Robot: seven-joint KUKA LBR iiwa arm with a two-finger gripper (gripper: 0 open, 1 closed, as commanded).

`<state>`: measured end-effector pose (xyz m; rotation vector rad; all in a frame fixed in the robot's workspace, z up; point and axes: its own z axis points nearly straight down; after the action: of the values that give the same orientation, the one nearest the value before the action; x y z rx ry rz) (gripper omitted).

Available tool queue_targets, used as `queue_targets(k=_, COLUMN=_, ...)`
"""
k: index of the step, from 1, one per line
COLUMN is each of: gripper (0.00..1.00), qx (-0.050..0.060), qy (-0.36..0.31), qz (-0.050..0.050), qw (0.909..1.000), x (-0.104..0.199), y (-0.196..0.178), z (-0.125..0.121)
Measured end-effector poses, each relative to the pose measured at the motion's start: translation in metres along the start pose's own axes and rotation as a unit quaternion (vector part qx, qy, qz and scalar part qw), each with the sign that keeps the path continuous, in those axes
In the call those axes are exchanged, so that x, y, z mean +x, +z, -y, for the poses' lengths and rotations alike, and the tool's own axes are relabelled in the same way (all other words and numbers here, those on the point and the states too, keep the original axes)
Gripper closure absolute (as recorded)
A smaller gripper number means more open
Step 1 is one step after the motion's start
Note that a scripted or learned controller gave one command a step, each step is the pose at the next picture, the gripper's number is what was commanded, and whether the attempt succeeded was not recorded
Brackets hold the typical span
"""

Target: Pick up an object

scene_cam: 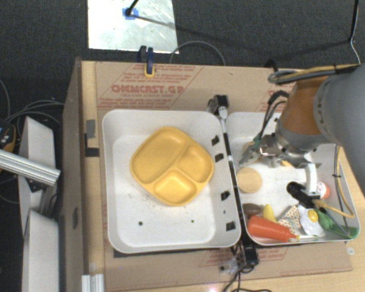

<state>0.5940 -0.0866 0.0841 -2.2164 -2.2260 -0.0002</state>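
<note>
1. Leftmost, the left bin (118, 181) holds a yellow divided plate (171, 165) lying flat near its middle, well apart from the arm.
2. Next, behind both bins, the brown cardboard sheet (170, 81) on the counter carries red print that reads roughly "CHEMCAST GP" — the smaller lines around it are too blurred to read.
3. Moving right, the right bin (344, 236) holds the candidates for picking: a tan round disc (250, 180) near the divider, and along the front edge an orange carrot-like piece (271, 229), a small yellow piece (267, 212), and a tangle of white, yellow and green toys (319, 221).
4. Above the disc hangs the gripper (263, 152), just behind it and not touching; whether its fingers are spread or pressed together I cannot tell — the wrist hides them.
5. Risks, as I judge them: the flat disc gives little to pinch, so the fingers could slide off its rim; a descent too near the divider could strike the bin wall; aiming for the crowded front corner could catch two toys at once or nudge them away.
</note>
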Motion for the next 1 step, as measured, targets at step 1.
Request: queue_targets(k=1, gripper=0.0, qx=-0.004, qy=-0.001, qz=0.001, qw=1.0, x=-0.0049, y=-0.0019, z=-0.0595)
